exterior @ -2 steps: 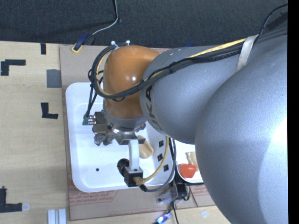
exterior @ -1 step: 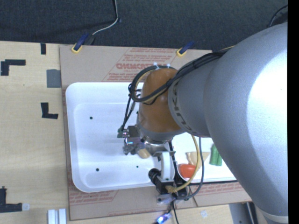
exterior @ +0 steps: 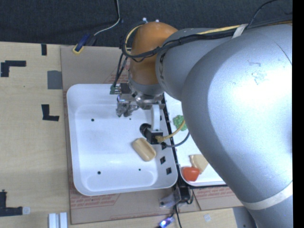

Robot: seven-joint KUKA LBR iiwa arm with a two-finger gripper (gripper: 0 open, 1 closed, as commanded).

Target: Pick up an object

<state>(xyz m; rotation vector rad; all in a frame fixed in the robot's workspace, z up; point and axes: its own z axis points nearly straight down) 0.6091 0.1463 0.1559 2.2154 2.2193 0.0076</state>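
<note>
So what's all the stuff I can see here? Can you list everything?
Bins: 2, white, side by side on the bench; left bin, right bin mostly behind the arm.
Tan block: 1, tan, left bin, near its right wall.
Red thing: 1, red, right bin, front.
Pale block: 1, cream, right bin, just behind the red thing.
Green thing: 1, green, right bin, partly hidden by the arm.
Cardboard: 1 sheet, brown, under the bins.
Arm: 1, grey with an orange band, coming from the right.
Gripper: 1, metal, over the back of the left bin.
</note>
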